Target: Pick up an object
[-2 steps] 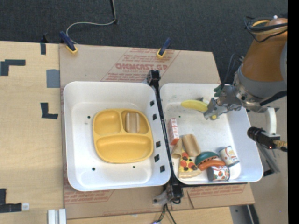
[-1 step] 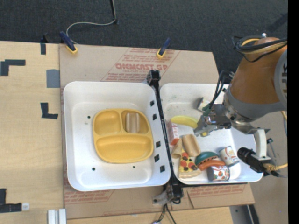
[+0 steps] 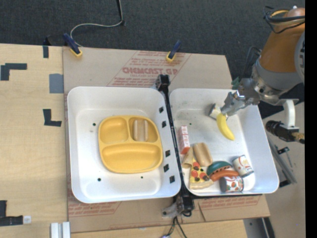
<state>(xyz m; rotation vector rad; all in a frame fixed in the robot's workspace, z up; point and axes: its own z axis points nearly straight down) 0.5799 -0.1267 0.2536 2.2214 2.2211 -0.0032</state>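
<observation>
Right white bin (image 3: 262,148) holds banana (image 3: 226,128) just under tool (image 3: 224,110).

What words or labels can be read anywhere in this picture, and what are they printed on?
"CHEMCAST GP", in red, repeated on the brown cardboard sheet under the two bins; the smaller red lines beneath it are too blurred to read.
Red and white packet in the right bin: print too small to read.
Two small cans in the right bin: labels too blurred to read.
</observation>
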